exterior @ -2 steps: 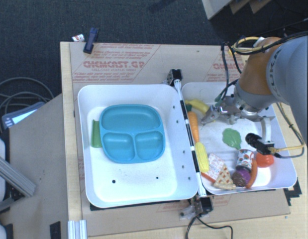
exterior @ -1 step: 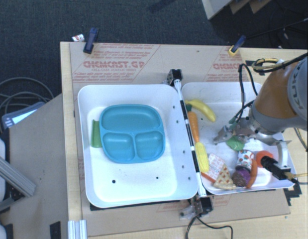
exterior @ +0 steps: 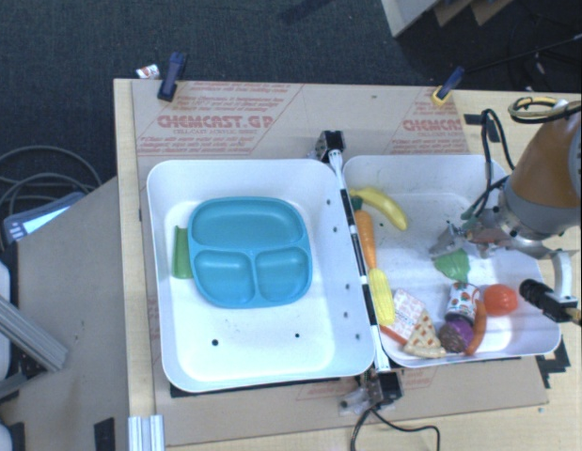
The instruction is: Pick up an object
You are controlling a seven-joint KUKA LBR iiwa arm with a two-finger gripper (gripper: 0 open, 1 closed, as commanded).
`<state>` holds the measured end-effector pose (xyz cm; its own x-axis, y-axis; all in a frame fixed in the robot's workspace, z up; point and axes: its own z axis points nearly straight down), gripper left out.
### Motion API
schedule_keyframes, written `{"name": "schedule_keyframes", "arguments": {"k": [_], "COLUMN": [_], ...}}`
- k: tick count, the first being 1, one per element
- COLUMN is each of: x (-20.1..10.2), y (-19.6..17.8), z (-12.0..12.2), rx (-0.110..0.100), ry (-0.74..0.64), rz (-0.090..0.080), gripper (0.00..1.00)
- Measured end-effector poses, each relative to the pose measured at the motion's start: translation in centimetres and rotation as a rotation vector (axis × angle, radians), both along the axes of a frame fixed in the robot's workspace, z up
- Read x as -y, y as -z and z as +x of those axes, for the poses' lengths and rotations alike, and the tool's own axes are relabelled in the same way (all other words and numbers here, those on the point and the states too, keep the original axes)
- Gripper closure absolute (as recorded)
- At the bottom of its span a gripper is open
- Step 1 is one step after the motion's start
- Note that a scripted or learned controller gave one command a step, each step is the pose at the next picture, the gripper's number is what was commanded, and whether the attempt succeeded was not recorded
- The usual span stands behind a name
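Dark carpet surrounds a bench topped with printed cardboard (exterior: 272, 120), on which two shallow white bins sit side by side. On the left, one bin (exterior: 178, 346) holds a blue divided tray (exterior: 248, 250) with a green strip (exterior: 180, 252) tucked against its left edge. Its neighbour, the right bin (exterior: 413, 181), carries all the loose toy food: a yellow banana (exterior: 383, 207) near the top, an orange carrot (exterior: 366, 238) and a yellow corn cob (exterior: 379, 296) lying along the inner wall, a pizza slice (exterior: 422, 334) and a small packet (exterior: 406, 305) near the front, a little jar (exterior: 463, 299), a dark purple piece (exterior: 456, 333), a red tomato (exterior: 500, 299) and a green piece (exterior: 453, 266). Reaching in from the right, the arm brings its gripper (exterior: 460, 240) low into the right bin, just above or touching the green piece; whether the jaws are spread or closed cannot be told at this angle, and nothing is plainly seen between them. As a judgement, the pick is at the approach or grasp stage: no object is lifted clear, everything appears to rest on the bin floor, so closing on a piece and raising it remains to be done.
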<state>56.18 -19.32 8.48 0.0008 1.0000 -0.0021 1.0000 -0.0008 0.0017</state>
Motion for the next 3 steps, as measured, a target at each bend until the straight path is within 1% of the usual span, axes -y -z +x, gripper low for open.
{"name": "schedule_keyframes", "arguments": {"k": [1,2,3], "x": [0.0,0.0,1.5], "y": [-1.1,-1.1,0.1], "z": [0.1,0.1,-5.2], "rx": [0.004,0.004,-0.003], "ry": [0.000,0.000,0.000], "rz": [-0.001,-0.001,0.002], "gripper": [1.00,0.00,0.00]}}
